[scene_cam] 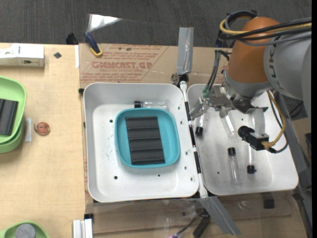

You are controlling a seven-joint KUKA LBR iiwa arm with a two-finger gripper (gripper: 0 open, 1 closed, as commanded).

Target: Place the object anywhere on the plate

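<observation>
Looking down on the bench, we count two shallow white bins side by side: the left white bin and the right white bin. One square teal plate with rounded corners sits in the middle of the left bin, and one dark grey ribbed block lies flat on it, covering most of its centre. Behind the plate, near the far wall of that bin, we see one small clear tube with a black cap lying on its side. In the right bin we count about four small clear vials with black caps, scattered on the floor and apart from one another; some are partly hidden by the arm, so the count is uncertain. One grey arm with an orange band reaches in from the right and hangs over the far part of the right bin, with yellow and black cables looping around it. Its two-finger gripper points down near the left wall of that bin, but we cannot tell how it is set or whether it has hold of anything. Beyond the bins lies one sheet of printed cardboard, and at the left edge of the bench we see one green tray.
</observation>
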